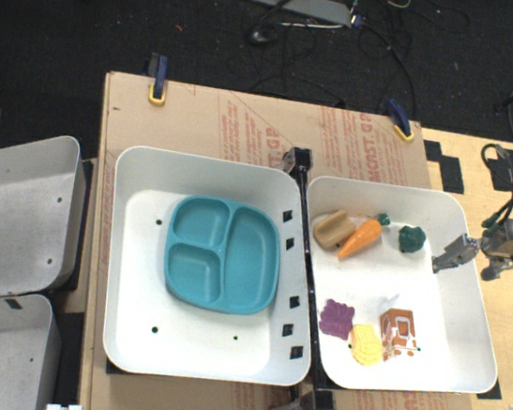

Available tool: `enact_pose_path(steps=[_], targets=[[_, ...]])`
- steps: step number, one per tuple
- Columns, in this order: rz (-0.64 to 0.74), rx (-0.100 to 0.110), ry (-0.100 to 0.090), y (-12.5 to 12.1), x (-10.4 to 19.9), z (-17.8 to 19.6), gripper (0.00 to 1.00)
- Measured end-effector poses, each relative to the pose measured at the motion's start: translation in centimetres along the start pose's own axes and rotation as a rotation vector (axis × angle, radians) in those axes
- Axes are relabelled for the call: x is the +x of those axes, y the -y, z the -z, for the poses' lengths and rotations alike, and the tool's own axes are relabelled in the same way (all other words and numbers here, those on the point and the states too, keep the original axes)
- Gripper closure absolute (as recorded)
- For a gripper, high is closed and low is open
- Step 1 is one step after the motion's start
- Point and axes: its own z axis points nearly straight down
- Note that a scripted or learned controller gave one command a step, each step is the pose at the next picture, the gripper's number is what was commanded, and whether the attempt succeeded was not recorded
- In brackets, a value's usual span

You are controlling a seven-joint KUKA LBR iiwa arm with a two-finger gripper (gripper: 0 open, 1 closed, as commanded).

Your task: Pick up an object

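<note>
Two shallow white bins sit side by side on a cardboard-covered bench. The right bin [460, 370] serves as the landmark. It holds the loose candidates for picking, kept together, presumably so that any one can be taken from above: a tan bread-like piece [332, 228] and an orange carrot [361, 239] lie touching near its far left corner, with a small dark green piece [411, 238] just to their right. A purple piece [337, 319], a yellow corn-like piece [366, 344] and a brown-and-white piece [398, 330] cluster near its near wall.

The left bin [126, 323], abutting the landmark's left wall, holds a teal divided plate [224, 254], which probably serves as a set-down place.

The gripper [476, 258] hangs at the landmark's right wall, about level with the dark green piece and apart from it. Its two fingers stand spread, with bare bin floor and rim visible between them. It holds nothing and touches no object. No object has yet been picked; the dark green piece appears to be the nearest candidate.
</note>
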Motion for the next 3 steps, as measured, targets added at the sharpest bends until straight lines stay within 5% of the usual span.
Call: enact_pose_path(steps=[1, 3], targets=[[0.004, -0.011, 0.003, -0.3, 0.1, 0.6, 0.00], [0.002, -0.009, 0.002, -0.5, 0.9, -8.7, 0.00]])
